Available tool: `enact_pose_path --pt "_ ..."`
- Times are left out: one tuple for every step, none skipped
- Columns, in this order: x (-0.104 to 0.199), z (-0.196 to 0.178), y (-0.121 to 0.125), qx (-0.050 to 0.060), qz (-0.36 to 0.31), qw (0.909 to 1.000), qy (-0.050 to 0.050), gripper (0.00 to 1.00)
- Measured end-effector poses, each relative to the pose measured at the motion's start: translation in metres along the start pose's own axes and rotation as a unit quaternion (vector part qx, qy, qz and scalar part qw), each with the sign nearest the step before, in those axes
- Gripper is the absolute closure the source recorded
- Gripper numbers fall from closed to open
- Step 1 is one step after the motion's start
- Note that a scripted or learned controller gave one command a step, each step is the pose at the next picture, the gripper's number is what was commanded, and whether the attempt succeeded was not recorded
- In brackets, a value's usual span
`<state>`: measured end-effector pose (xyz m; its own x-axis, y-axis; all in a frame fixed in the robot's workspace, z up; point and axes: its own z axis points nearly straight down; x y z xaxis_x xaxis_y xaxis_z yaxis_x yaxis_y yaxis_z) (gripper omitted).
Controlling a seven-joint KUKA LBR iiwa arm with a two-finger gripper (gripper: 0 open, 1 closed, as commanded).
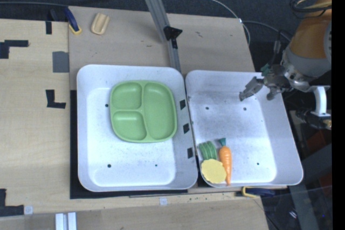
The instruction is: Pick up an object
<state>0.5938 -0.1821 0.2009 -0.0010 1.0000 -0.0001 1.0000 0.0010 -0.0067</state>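
Observation:
In the right bin [269, 132], near its front left corner, lie an orange toy carrot [226, 162], a yellow round piece [213, 171] and a green ribbed piece [207, 150], all close together. My gripper [259, 89] hangs over the right bin's back right part, well behind and to the right of these toys. Its two fingers stand apart, and nothing is between them.
The left bin [91, 132] holds a green divided plate [143, 110]. A grey metal post [156, 2] slants up from between the bins at the back. A small tan object [99, 23] and a blue-yellow clip [71, 20] lie on the bench behind the left bin.

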Motion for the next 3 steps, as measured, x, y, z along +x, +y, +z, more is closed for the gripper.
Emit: enact_pose_path --pt "-0.008 0.05 0.002 0.0 0.0 1.0 0.0 0.0" --pt "-0.009 0.096 0.007 0.0 0.0 1.0 0.0 0.0" --pt "-0.009 0.083 0.008 -0.002 -0.001 1.0 0.0 1.0"
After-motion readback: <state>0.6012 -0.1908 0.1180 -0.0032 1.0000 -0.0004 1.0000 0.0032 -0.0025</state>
